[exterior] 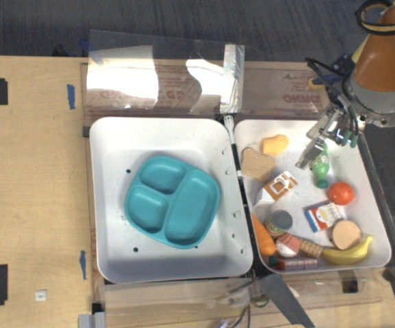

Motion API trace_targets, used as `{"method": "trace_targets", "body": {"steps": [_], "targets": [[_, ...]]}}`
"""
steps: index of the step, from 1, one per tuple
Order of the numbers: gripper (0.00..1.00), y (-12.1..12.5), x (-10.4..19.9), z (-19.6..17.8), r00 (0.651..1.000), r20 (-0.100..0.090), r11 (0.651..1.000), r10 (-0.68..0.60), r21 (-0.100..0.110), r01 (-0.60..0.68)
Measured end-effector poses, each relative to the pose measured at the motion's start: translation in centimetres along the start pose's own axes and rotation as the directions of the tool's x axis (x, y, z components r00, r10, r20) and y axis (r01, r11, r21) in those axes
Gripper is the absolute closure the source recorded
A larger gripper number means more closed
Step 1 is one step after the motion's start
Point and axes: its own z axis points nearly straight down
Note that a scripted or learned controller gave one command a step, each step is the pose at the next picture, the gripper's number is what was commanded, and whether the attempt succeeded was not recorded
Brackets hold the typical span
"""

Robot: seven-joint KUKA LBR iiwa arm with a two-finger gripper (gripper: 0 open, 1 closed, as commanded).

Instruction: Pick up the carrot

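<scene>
The carrot lies lengthwise along the right bin's left wall; the jaws, state unclear, hover well apart toward the bin's far side.

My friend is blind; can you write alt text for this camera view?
A robot gripper hovers over the right bin of toy food, far from the orange carrot at its front left corner. The left bin holds a teal divided plate.

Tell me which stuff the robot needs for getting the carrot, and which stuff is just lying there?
Needed:
carrot
gripper

Just lying about:
banana
tomato
bread slice
teal divided plate
</scene>
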Motion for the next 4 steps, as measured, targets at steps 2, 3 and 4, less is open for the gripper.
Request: {"method": "trace_targets", "body": {"steps": [2,3,4], "targets": [[0.0,4.2,8.9,2.6,0.947,0.0,0.947,0.322,-0.001,-0.322],[0.0,2.5,17.7,2.9,0.987,-0.003,0.987,0.161,0.002,-0.161],[0.0,1.5,10.9,2.9,0.894,0.0,0.894,0.448,0.002,-0.448]]}}
